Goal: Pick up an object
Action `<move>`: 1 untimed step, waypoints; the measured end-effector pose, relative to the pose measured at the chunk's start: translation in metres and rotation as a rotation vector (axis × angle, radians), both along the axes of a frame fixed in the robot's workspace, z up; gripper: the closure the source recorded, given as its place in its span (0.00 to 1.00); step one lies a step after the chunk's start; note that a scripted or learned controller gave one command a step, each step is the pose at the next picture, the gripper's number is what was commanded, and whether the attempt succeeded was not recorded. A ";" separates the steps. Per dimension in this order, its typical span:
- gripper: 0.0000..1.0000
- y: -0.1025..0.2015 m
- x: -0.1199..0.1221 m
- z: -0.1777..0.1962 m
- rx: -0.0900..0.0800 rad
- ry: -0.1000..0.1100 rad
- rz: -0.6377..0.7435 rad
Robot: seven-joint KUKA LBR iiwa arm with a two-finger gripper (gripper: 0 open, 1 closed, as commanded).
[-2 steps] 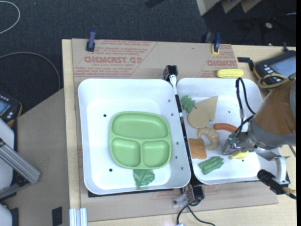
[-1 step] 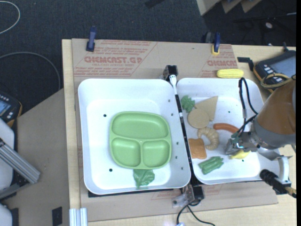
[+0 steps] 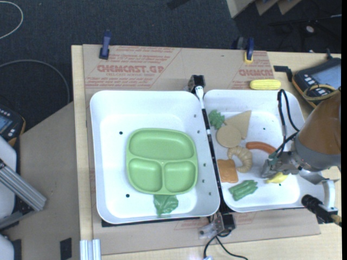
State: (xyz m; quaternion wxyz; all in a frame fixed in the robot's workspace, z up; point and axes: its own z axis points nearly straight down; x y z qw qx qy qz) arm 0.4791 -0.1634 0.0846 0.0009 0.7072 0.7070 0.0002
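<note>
Brown bench carries two white bins. The left bin holds a green tray and a leaf. The arm, cut off at the right edge, reaches into the right bin; its jaws hide a yellow piece, grip unclear. Nearby lie a croissant and a sausage, its long axis left-right.

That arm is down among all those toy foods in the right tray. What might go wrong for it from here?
1. The tool sits low over a small yellow piece, with the red sausage and croissant close by; it may knock those aside.
2. The yellow piece looks small and flat, so the grab may slip off it.
3. The black cable hangs over the right bin and might snag.
</note>
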 end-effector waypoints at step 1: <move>1.00 0.043 0.003 0.104 0.001 -0.010 0.006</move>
